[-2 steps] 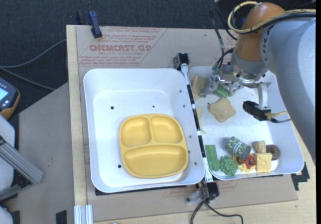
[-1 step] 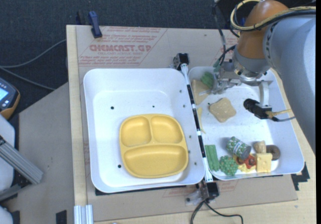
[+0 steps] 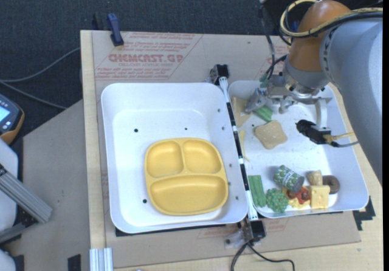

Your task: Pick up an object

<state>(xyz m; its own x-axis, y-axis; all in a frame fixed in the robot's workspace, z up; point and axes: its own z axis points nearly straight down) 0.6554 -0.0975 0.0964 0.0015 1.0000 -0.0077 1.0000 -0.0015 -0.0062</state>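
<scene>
- Step in hand, as I read it: approach. The grey two-finger jaws [image 3: 271, 101] sit low at the far-left corner of the right shallow white bin [image 3: 349, 169], over a small green piece [image 3: 263, 112].
- You can't tell from this view whether the jaws are open or closed, or holding anything.
- Nearest candidate: tan bread-like lump [image 3: 270, 134], just beside the jaws, toward the bin's middle.
- Next move likely needs a straight descent and a firm close.
- Right bin's near edge: green stalk [image 3: 256, 189], broccoli-like floret [image 3: 277, 200], yellow block [image 3: 319, 197], brown ring [image 3: 332, 185].
- Left white bin [image 3: 118, 142] holds a yellow three-compartment plastic plate [image 3: 184, 175].
</scene>
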